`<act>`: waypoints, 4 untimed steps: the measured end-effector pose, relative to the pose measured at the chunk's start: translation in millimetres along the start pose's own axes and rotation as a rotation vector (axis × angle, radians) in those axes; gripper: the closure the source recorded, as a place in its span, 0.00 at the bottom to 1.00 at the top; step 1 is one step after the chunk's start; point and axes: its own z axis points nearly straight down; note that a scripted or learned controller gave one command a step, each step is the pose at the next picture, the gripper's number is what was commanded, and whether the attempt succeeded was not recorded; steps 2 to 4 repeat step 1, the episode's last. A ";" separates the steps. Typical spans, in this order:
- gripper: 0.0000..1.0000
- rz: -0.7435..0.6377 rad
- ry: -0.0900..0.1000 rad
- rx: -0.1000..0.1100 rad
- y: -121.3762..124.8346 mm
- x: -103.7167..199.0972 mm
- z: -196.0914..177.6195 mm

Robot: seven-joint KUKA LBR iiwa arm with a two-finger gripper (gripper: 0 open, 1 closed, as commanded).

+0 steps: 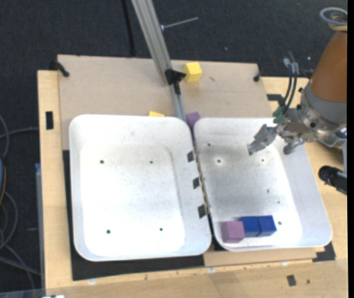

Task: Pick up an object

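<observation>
Near the front edge of the right bin (301, 185) lie a purple block (232, 230) and, touching its right side, a blue block (257, 225). My gripper (271, 146) hangs over the bin's back right part, well behind those blocks. It is open, with nothing between its fingers (257, 141). The orange-banded arm comes in from the right edge.
The left bin (130, 185) lies beside the right one. A slanted metal rail (155, 36) runs down to the gap between the bins. Behind the bins are a yellow block (193, 72), a small yellow piece (156, 113) and a purple block (192, 118).
</observation>
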 end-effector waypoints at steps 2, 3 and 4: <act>0.00 -0.004 0.003 0.012 -52.6 17.2 75.1; 0.00 -0.004 0.003 0.012 -52.6 17.2 75.1; 0.00 -0.004 0.003 0.012 -52.6 17.2 75.1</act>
